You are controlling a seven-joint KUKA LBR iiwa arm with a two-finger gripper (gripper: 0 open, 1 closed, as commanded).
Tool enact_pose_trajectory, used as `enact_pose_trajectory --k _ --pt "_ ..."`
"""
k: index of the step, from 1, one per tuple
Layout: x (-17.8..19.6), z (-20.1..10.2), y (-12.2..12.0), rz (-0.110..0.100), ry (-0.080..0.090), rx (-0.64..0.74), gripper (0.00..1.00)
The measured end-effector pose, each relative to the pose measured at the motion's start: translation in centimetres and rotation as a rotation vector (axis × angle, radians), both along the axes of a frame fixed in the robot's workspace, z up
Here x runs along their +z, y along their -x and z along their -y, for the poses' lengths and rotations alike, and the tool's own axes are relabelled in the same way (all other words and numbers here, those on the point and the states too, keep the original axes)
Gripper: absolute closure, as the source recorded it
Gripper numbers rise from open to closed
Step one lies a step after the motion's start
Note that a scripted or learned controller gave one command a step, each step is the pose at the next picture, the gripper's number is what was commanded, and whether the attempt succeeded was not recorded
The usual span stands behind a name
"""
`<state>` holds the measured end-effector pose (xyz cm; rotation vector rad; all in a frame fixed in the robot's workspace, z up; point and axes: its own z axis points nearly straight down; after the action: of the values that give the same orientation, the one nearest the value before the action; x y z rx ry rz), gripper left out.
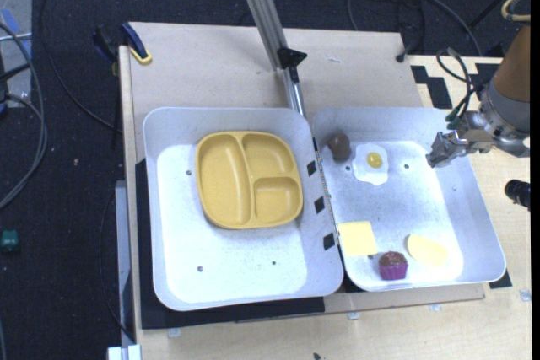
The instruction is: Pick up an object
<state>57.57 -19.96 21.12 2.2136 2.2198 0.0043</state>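
From my end: left bin (169, 206) holds the yellow divided tray (250, 180), long axis roughly left-right. Right bin (472, 215) has the fried egg (371, 164), cheese square (358, 238), purple cupcake (392, 265). Gripper (442, 149) hovers at its right rim, looks empty; open or closed, can't tell.

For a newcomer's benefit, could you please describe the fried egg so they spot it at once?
Look in the right bin, toward its far edge. The egg lies flat beside a brown ball. It alone is white with a round yellow centre.
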Motion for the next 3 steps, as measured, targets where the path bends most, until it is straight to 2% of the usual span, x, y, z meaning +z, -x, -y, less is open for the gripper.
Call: enact_pose_trajectory --k 2,3 --pt "1.9 -9.7 -0.5 -0.005 -0.004 0.006 1.0" --pt "0.9 -15.1 -1.1 -0.008 -0.004 0.005 1.0"
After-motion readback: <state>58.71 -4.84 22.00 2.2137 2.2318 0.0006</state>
